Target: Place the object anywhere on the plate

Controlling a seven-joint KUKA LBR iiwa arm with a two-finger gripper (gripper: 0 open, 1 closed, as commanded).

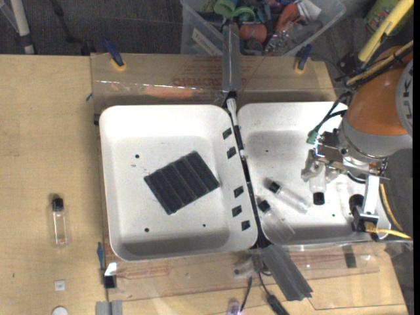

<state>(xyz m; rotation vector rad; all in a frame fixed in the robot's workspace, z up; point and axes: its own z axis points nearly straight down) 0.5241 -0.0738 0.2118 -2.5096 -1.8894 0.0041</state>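
Note:
A black ribbed plate [182,181] lies tilted in the middle of the left bin [118,130]. A small clear vial with a black cap [286,196] lies on its side on the floor of the right bin [275,120], near the front left. My gripper [316,184] hangs over the right bin, just right of the vial's clear end and close to it. Nothing shows held in it. The grey arm with its orange band [384,107] reaches in from the right.
A small black piece [263,206] lies by the divider, left of the vial. Black clips [235,172] line the ridge between the bins. Another clear vial [59,220] rests on the bench to the left. A tub of toys [262,8] stands behind.

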